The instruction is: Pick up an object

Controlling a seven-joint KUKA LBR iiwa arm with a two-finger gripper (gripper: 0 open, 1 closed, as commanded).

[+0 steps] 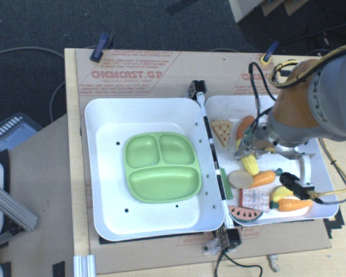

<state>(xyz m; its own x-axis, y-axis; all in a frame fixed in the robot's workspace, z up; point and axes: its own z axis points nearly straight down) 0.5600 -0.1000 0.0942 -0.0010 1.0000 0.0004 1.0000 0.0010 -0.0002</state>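
While the gripper (249, 146) hangs low in the right bin (323, 154), near the middle of its left half, its tip is hidden among the toy food and I cannot tell how it is set. Nothing looks lifted, so by my judgement the pick is not yet made. Just below the tip lies a corn cob (250, 165), long axis running from the bin's far-left toward its near-right. Beside it an orange carrot (263, 178) lies roughly crosswise. The left bin (104, 154) carries a green divided plate (161, 167).
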